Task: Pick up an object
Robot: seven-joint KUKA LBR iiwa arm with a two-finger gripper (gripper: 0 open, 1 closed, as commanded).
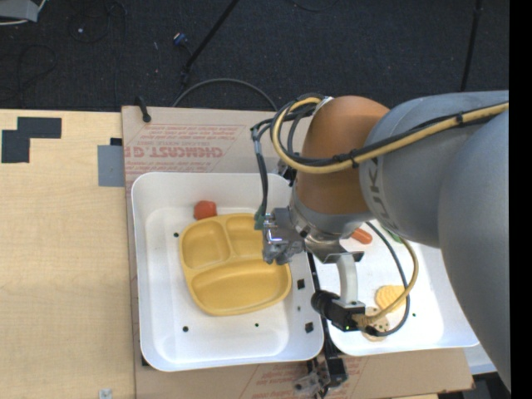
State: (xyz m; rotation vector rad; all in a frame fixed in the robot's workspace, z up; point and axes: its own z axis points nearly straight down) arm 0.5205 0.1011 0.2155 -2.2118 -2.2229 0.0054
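Glossy orange wrist band (337, 152) overhangs smooth, compartmented yellow tray (229, 264).

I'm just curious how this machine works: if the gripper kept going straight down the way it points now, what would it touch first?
Most likely the yellow divided plate: the gripper sits over its right rim in the left bin. Depth is hard to judge from above, so it might slip past the edge.

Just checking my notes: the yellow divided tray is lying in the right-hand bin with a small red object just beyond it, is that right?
Not quite. In the camera view, the yellow divided tray lies in the left-hand bin, not the right. The small red object sits just beyond it, as you said.
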